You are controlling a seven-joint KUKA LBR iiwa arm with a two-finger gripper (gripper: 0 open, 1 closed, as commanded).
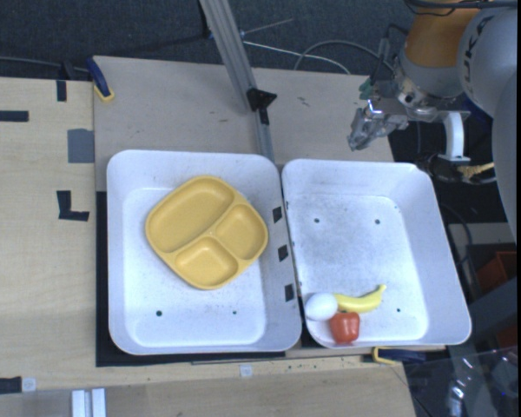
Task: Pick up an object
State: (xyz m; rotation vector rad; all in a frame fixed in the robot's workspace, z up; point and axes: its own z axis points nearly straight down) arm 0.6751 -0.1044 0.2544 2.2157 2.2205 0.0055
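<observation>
A yellow banana (363,300), a white egg-shaped ball (321,306) and a red pepper-like toy (345,327) lie close together in the near left corner of the right bin (417,233). A yellow three-compartment plate (206,231) rests in the left bin (130,259). My gripper (362,135) hangs above the bench just beyond the far edge of the right bin, well away from the toys, with nothing seen between its fingers.
A slanted metal pole (230,42) rises from the bench behind the two bins. Cables (330,55) trail over the bench near the arm. A blue and yellow clamp (100,81) sits at the far left corner of the bench.
</observation>
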